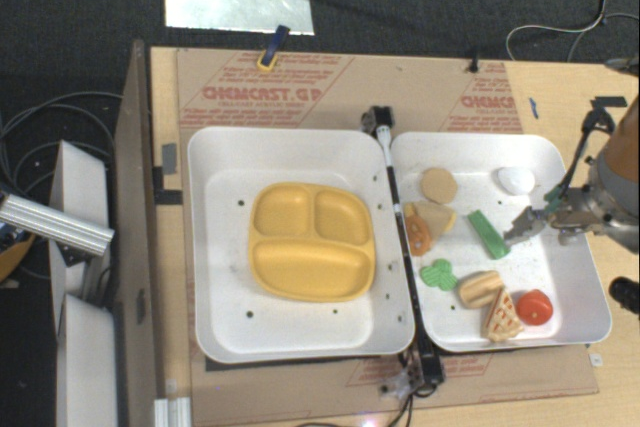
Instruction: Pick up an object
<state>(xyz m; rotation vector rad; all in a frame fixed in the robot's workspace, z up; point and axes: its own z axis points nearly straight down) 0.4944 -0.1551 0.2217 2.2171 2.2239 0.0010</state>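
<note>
Camera view, looking down at a slant on a counter (300, 80) with two shallow white bins side by side. Left bin (215, 215): one yellow sectioned plate (310, 240) lying flat near its middle. Right bin (570, 260): a scatter of toy food. Near the far edge, a round tan cookie (438, 185) and, well to its right, a white egg (516, 180). Just below the cookie, a pale wedge (437, 217) touching an orange piece (418, 237) beside the divider. Toward the middle, a green stick (487, 234), lying slantwise. Nearer the front, a green leafy piece (437, 273), a bread roll (479, 288), a pizza slice (502, 315) and a red tomato (535, 307), the last three close together. Grey arm reaching in from the right, jaws (524, 225) low over the right bin, just right of the green stick, nothing visibly gripped; how far open, cannot tell from this angle.
</note>
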